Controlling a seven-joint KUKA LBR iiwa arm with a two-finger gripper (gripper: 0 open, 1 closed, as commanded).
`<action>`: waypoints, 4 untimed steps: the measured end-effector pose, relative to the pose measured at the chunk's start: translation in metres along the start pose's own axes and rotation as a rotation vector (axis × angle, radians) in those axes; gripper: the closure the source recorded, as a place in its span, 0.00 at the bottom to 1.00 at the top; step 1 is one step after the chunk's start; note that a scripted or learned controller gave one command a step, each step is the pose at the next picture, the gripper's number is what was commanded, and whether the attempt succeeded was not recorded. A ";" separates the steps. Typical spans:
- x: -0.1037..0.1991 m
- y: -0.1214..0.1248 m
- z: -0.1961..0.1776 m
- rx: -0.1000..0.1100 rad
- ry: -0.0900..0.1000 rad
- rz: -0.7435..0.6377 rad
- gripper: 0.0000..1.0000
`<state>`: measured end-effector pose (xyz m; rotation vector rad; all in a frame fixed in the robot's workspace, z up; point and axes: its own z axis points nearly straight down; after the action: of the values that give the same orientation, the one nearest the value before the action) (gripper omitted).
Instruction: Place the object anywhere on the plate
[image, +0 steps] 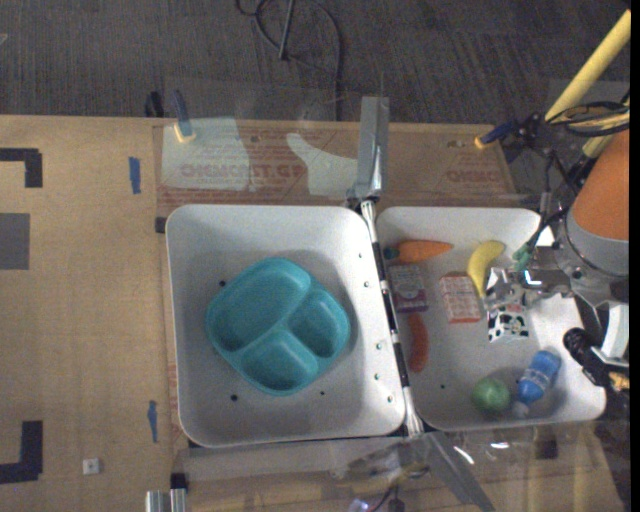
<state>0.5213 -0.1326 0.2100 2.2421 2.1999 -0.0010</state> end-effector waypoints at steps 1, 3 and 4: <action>0.035 0.035 -0.009 -0.003 -0.001 -0.210 1.00; 0.130 0.036 0.025 0.000 0.001 -0.381 0.00; 0.130 0.037 0.015 -0.003 0.000 -0.380 1.00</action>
<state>0.5607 -0.0034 0.1949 1.7849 2.5822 0.0031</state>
